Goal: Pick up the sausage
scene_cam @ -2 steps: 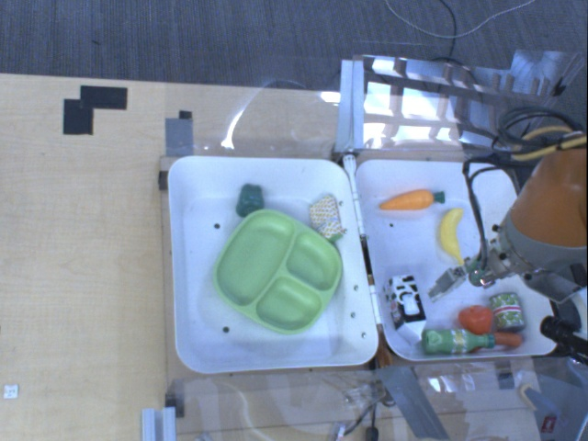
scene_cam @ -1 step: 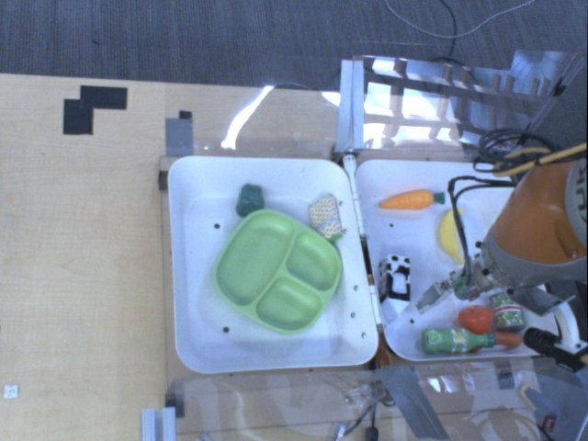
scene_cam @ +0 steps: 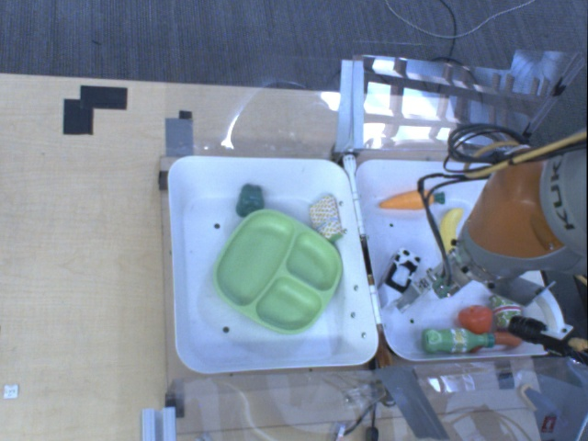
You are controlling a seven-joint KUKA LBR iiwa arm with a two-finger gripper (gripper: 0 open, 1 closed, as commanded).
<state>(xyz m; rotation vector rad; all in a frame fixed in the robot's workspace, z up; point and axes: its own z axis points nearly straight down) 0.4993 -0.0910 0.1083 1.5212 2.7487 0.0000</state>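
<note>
As you scan the right bin [scene_cam: 395,237], what looks like the sausage [scene_cam: 507,340] lies at its 5 o'clock | green bottle [scene_cam: 455,341] just at sausage's 9 | tomato [scene_cam: 475,318] at its 10 | gripper [scene_cam: 421,292] further out toward 9-10, apart | grip state: can't tell

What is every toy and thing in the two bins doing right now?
green plate: lying flat in the left bin, nothing on it.
dark green toy: lying beside the plate.
patterned toy: resting at the plate's edge.
carrot: lying flat in the right bin.
banana: lying flat, partly hidden by the arm.
green bottle: on its side.
red toy: lying by the bottle.
gripper: low in the right bin.
</note>
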